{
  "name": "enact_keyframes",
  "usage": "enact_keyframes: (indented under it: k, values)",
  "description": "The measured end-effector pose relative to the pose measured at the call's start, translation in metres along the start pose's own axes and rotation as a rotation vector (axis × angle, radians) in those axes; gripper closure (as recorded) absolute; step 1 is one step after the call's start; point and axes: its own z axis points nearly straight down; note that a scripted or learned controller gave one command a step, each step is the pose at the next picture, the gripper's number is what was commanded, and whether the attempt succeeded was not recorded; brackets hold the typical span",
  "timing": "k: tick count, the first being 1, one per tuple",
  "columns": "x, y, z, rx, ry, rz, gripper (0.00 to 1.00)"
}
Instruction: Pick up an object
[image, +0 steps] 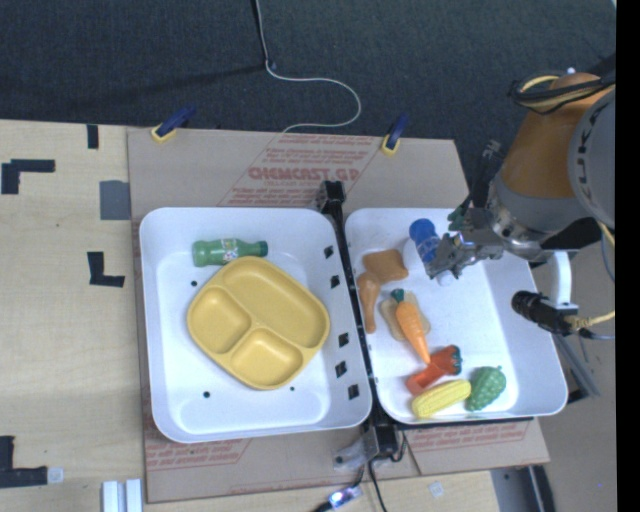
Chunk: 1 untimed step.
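Green bottle (229, 250): far to the jaws' left in the left bin (160, 330), lying on its side just above the yellow divided plate (258, 320). I judge it light, hard and round, likely to roll; not my pick from here.

Yellow divided plate: also well left of the jaws, flat and wide. I reckon it is too broad to pinch except by the rim.

Tan piece (378, 275): in the right bin (520, 370), left of and a little below the jaws. It looks like a moulded toy, stiff and light; its narrow lower end would be where I'd take it.

Carrot (411, 325): below and slightly left of the jaws, lying at a slant. I'd expect smooth, slippery plastic, best taken across the thick middle.

Blue object (424, 243): the nearest thing, just left of the jaws and seemingly touching them. It looks like a small rounded container, light and rigid, probably slick. I'd grip across its body, not the end.

Jaws (447, 262): low over the right bin's upper part, beside the blue object. From this angle I cannot tell whether they are open or closed, nor whether anything sits between them.

Red pepper, corn and green leafy piece (448, 382): clustered well below the jaws at the bin's near edge, crowded together, so I judge them awkward to single out.
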Motion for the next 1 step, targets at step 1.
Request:
enact_keyframes:
  k: [1]
  values:
    - [0.0482,0.0158,-0.0100,-0.001,0.000,-0.001,1.00]
